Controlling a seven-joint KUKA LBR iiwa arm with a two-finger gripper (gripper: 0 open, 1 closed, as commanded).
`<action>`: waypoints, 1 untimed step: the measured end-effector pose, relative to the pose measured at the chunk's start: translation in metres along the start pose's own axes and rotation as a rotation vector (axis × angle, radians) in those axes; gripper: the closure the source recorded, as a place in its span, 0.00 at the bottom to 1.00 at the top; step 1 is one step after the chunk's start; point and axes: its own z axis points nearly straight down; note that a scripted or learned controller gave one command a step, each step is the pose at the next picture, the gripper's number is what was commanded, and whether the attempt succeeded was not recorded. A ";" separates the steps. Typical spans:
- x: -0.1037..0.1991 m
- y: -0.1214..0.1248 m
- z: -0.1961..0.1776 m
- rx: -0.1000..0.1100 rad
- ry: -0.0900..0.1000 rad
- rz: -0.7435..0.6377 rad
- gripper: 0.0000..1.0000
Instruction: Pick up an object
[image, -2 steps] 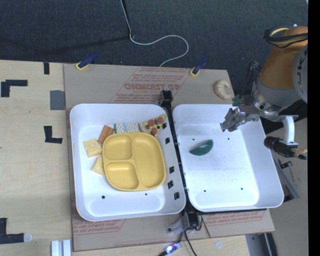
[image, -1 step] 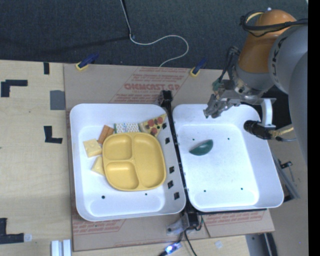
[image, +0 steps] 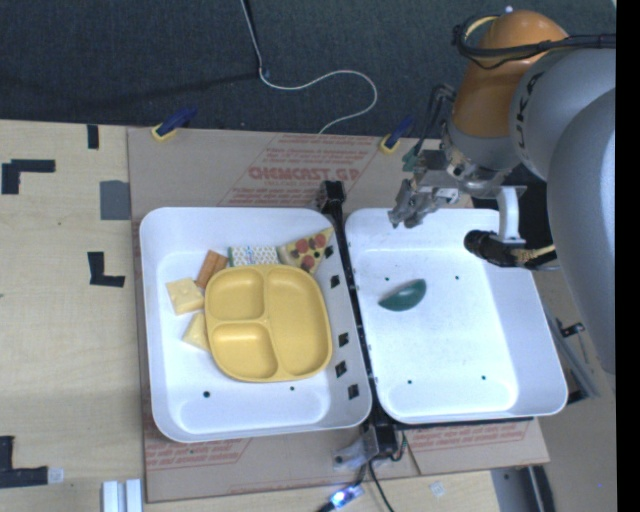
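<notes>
A small dark green object (image: 403, 295) lies alone on the floor of the right bin (image: 500, 370), toward its upper left. My gripper (image: 408, 212) hangs over the far left rim of that bin, up and slightly right of the green object, with nothing seen between its fingers. A yellow divided plate (image: 268, 322) fills the middle of the left bin (image: 170, 400). Around the plate's upper left lie pale yellow blocks (image: 184, 296), an orange-brown piece (image: 210, 266) and patterned pieces (image: 308, 248).
The grey arm with its orange band (image: 500, 70) comes in from the upper right and overhangs the right bin's far corner. A black part (image: 492, 246) sticks out over that bin's right side. A white cable (image: 320, 85) loops behind the bins.
</notes>
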 end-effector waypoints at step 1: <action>0.000 -0.012 0.000 0.002 0.000 0.003 1.00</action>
